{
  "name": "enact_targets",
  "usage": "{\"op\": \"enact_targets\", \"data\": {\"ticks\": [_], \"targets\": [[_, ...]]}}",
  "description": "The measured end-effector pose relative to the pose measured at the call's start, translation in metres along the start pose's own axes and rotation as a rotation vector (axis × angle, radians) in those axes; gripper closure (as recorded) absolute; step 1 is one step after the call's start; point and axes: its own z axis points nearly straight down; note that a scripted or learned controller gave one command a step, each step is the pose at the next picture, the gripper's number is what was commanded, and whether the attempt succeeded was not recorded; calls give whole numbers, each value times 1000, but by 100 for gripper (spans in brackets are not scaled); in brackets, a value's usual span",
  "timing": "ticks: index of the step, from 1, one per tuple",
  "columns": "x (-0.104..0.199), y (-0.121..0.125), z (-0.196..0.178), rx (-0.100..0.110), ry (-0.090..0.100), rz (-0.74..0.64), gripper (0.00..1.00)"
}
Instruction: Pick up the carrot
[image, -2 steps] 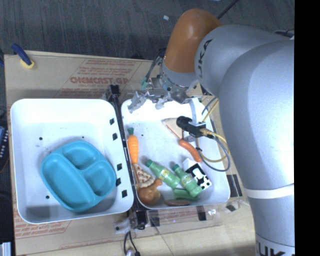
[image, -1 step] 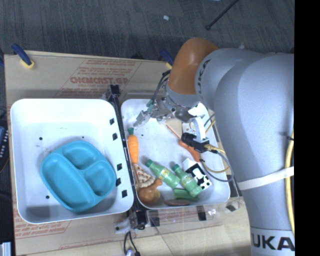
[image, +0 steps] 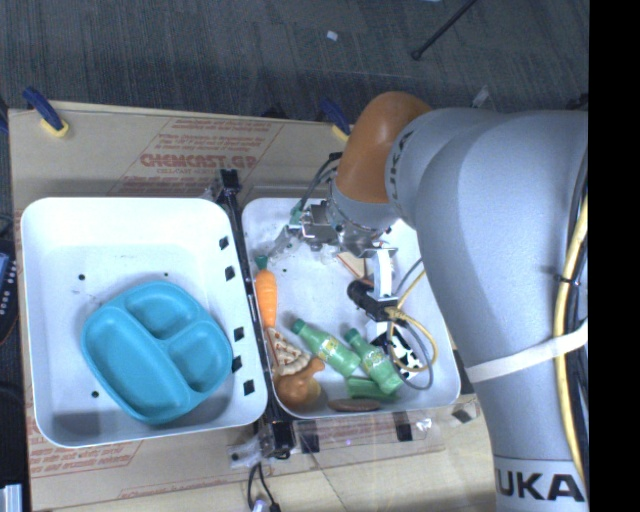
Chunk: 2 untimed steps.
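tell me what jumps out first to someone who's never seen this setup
The big grey arm with its orange band reaches in from the right over the right bin. Next comes the bright blue divided plate lying in the left bin. In the right bin, the orange carrot lies against the left wall, above two green bottles and other small toy foods.

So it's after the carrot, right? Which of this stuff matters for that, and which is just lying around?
Part of the job:
carrot, by the right bin's left wall
gripper

Just lying about:
two green bottles
pizza slice
blue divided plate in the left bin
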Motion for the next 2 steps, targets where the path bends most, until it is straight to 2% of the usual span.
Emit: {"op": "enact_targets", "data": {"ticks": [1,2], "targets": [[8,-26,1,2,1,147,0],[9,-26,-9,7,0,138,100]]}}
